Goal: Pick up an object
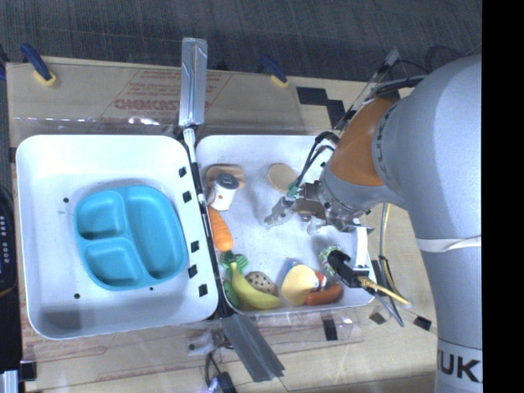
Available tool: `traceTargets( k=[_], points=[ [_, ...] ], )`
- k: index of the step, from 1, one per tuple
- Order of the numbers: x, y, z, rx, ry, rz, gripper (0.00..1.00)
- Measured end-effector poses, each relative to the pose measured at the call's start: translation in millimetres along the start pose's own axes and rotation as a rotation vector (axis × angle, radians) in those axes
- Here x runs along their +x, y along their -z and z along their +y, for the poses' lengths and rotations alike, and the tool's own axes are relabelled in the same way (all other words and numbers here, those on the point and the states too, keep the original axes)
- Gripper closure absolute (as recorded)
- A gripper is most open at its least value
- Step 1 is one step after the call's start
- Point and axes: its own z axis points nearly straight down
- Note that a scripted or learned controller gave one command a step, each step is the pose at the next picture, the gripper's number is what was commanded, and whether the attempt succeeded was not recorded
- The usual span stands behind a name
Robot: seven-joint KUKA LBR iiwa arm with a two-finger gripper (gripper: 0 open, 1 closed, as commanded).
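Note:
My gripper (293,222) hangs over the middle of the right bin (246,150), open, with bare white floor between its fingers. A tan round piece (282,176) lies just behind it. To its left lie a carrot (218,230), a small white cup (223,191) and a brown bread piece (226,173). Along the bin's front edge sit a banana (250,292), a speckled cookie (261,282), a yellow fruit (299,282) and a red sausage (326,293). A small green item (331,256) is partly hidden under the wrist.
The left bin (33,219) holds a blue divided plate (129,236). A metal bar (193,80) stands at the divider between the bins. The arm's grey body (434,178) covers the right bin's right side.

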Motion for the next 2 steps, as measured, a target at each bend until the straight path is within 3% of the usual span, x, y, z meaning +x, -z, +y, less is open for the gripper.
traceTargets(
  k=[1,2],
  points=[
    [-12.7,48.7,-23.3,-0.012,0.033,0.001,0.0],
    [39.6,99.9,-35.4,-0.015,-0.007,0.003,0.0]
  ],
)
